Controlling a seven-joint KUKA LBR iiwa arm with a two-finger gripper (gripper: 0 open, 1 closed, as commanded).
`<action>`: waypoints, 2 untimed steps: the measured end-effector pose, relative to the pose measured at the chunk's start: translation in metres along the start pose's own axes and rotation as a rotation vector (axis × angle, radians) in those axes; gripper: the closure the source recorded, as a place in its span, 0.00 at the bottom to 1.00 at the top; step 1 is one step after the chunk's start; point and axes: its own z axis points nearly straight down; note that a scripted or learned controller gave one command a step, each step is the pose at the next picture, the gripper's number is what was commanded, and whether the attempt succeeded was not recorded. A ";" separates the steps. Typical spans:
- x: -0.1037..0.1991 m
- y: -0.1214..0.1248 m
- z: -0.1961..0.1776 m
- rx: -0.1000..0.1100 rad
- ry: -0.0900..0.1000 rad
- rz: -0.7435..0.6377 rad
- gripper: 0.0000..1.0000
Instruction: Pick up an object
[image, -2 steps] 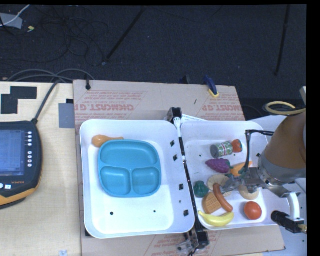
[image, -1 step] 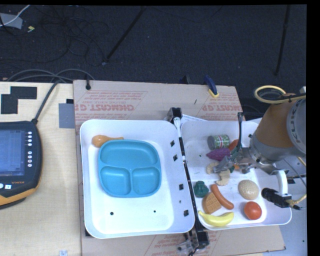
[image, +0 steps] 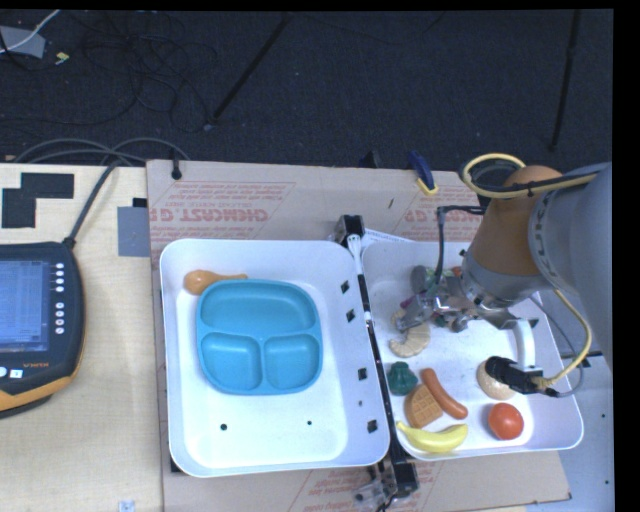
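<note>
Over the right bin, the arm's hand hangs low; grip unclear.

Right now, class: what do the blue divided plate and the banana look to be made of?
The blue divided plate: probably moulded plastic, with one even colour, rounded compartment ridges and a soft sheen. The banana: likely a plastic toy, with flat uniform yellow and a smooth skin, though its small size leaves this uncertain.

In your camera view, the arm is reaching in from the right, with its gripper hovering over the right bin just above a tan cookie. A blue divided plate is occupying the left bin.
</note>
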 end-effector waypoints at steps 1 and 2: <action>-0.003 -0.002 -0.009 0.006 0.000 0.004 1.00; 0.056 -0.025 -0.104 -0.001 0.000 0.001 1.00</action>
